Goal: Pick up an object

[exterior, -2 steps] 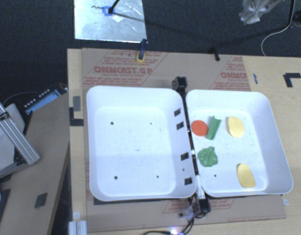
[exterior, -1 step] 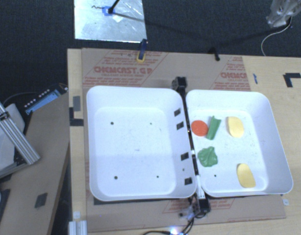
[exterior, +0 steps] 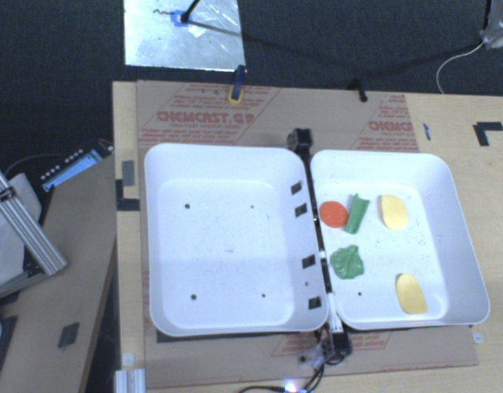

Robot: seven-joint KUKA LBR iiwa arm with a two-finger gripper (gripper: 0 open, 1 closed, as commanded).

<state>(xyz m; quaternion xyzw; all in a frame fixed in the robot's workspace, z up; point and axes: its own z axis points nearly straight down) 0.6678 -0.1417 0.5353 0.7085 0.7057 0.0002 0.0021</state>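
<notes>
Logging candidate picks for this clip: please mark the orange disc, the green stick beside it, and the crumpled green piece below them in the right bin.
orange disc (exterior: pixel 333 214), camera view, centre of its top face.
green stick (exterior: pixel 357 214), camera view, mid-length.
crumpled green piece (exterior: pixel 347 262), camera view, its middle.

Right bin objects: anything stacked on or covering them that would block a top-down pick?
Nothing visible lies over them. In the right bin the orange disc and green stick sit close together, possibly touching. The green leafy piece and both yellow pieces lie apart, uncovered from above.
</notes>
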